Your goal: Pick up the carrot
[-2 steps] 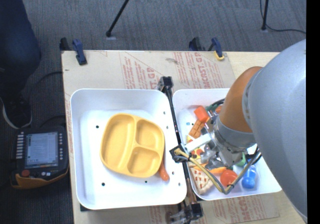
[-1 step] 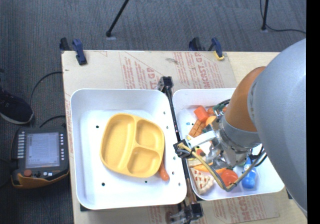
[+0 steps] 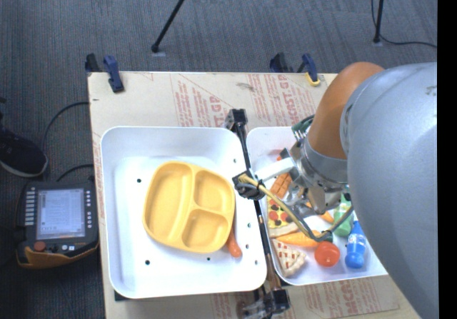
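1. Carrot (image 3: 233, 245) lies in the left bin (image 3: 114, 168), touching the yellow divided plate's (image 3: 189, 205) lower right rim.
2. Gripper (image 3: 308, 200) hangs over the right bin's (image 3: 275, 135) toy food, apart from the carrot; I cannot tell its grip state.

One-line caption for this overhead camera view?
Arm reaches over the toy-filled right bin; a carrot lies beside the yellow plate.

- The arm (image 3: 396, 160) is a bulky, rounded grey shell with a smooth matte surface.
- An orange band (image 3: 339, 110), domed and glossy, sits above the wrist.
- Below it a grey ring collars the wrist (image 3: 325, 160).
- Dark cables and metal fittings cluster at the end effector (image 3: 314, 193).
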Robot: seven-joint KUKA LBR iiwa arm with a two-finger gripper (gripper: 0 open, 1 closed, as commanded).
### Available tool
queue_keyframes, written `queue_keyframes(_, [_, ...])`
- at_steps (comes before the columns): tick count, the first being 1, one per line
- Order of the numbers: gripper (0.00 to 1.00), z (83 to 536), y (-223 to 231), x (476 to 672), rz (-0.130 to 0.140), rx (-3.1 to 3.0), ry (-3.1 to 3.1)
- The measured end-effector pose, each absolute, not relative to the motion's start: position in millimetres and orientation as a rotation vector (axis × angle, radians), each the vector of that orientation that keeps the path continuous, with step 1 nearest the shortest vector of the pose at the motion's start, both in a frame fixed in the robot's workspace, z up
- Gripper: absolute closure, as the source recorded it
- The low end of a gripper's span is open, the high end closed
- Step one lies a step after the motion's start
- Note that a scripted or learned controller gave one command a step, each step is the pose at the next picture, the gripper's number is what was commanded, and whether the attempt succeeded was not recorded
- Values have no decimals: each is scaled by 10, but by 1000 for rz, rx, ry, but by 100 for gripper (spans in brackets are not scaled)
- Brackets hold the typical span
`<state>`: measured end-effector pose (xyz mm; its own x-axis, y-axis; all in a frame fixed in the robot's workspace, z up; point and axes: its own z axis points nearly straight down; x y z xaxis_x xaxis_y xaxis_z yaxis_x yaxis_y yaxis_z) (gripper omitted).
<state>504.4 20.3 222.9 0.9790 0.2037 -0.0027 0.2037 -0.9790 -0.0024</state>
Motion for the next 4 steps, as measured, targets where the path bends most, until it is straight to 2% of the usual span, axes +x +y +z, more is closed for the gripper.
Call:
queue_keyframes(1, [100, 2484, 222, 4752, 7, -3123, -317])
queue_keyframes(3, [100, 2664, 216, 4754, 17, -3120, -319])
queue_keyframes(4, [100, 2156, 1016, 4750, 8, -3124, -310])
